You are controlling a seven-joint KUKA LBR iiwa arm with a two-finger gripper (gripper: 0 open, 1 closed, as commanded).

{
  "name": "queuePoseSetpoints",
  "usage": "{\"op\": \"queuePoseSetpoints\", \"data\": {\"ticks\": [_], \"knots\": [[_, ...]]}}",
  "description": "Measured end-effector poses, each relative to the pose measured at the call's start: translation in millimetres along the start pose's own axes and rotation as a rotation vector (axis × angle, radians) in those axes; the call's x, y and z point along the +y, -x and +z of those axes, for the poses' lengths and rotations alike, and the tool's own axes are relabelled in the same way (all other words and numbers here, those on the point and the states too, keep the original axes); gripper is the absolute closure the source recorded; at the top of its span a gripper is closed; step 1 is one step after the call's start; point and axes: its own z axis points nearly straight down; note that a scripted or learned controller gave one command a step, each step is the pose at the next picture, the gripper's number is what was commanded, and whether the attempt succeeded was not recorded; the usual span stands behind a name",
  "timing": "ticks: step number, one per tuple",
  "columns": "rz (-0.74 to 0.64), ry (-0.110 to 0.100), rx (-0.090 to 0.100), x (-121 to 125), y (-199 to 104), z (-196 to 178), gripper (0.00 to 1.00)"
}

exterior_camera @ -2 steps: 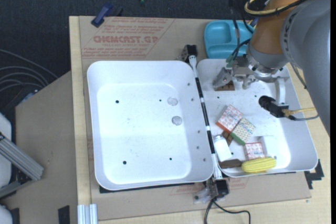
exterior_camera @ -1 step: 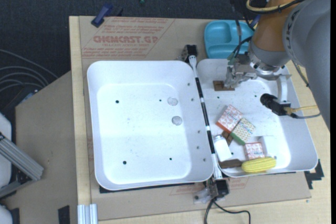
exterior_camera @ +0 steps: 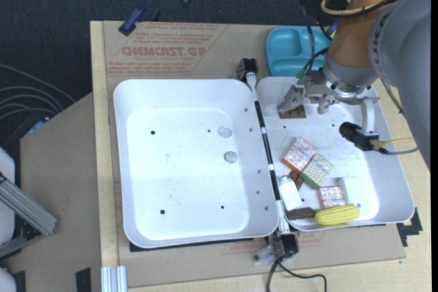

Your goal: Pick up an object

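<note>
My gripper (exterior_camera: 295, 103) hangs low over the far left corner of the right bin (exterior_camera: 390, 174), below the orange wrist band. A small brown piece (exterior_camera: 294, 113) lies right under it; whether it is gripped I cannot tell. Nearer the front of this bin lie a red-and-white patterned box (exterior_camera: 298, 153), a green-yellow box (exterior_camera: 317, 168), a pink box (exterior_camera: 331, 195), a yellow corn cob (exterior_camera: 337, 215) and a white block (exterior_camera: 290, 193). All of these lie apart from the gripper.
The left bin (exterior_camera: 130, 147) holds two small grey discs (exterior_camera: 226, 145). A blue dish (exterior_camera: 289, 50) stands behind the right bin. A black part with a yellow cable (exterior_camera: 357, 134) hangs over the right bin's middle. The arm covers the far right.
</note>
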Motion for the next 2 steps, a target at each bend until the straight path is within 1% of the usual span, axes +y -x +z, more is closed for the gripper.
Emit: {"op": "queuePoseSetpoints", "data": {"ticks": [1, 2], "knots": [[-0.001, 0.002, 0.000, 0.7, -0.3, -10.3, 1.00], [0.000, 0.002, 0.000, 0.6, -0.3, -10.1, 0.00]]}}
